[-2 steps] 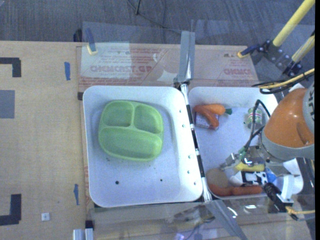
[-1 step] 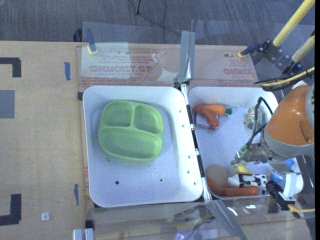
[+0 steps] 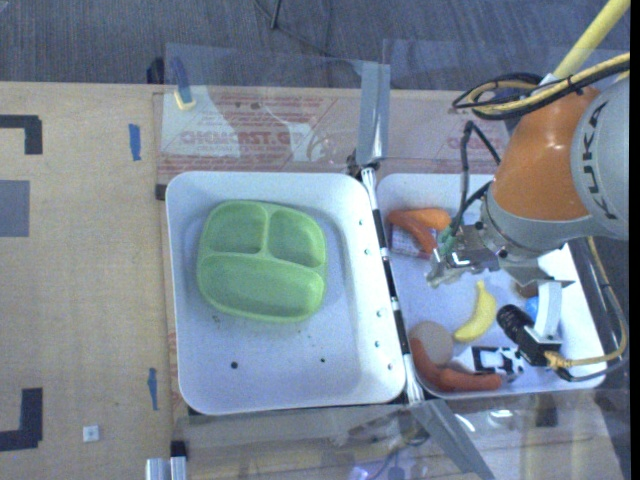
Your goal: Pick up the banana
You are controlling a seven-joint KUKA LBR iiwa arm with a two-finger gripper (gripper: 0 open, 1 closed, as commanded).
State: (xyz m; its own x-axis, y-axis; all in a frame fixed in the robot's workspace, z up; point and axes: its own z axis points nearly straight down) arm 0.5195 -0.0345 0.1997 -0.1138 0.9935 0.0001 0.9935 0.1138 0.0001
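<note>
The banana (image 3: 478, 314), small, yellow and curved, lies in the right bin (image 3: 400, 298) near its middle. My gripper (image 3: 450, 266) hangs just above and to the left of the banana's upper tip, under the grey and orange arm reaching in from the right. The banana rests on the bin floor, and nothing shows it held.
An orange carrot-like piece (image 3: 420, 220) lies at the right bin's far end. A red sausage (image 3: 452, 374), a beige round piece (image 3: 431, 338) and a black-and-white item (image 3: 497, 360) crowd its near end, with a blue-white item (image 3: 548, 306) at right. A green divided plate (image 3: 263, 260) sits in the left bin (image 3: 280, 378).
</note>
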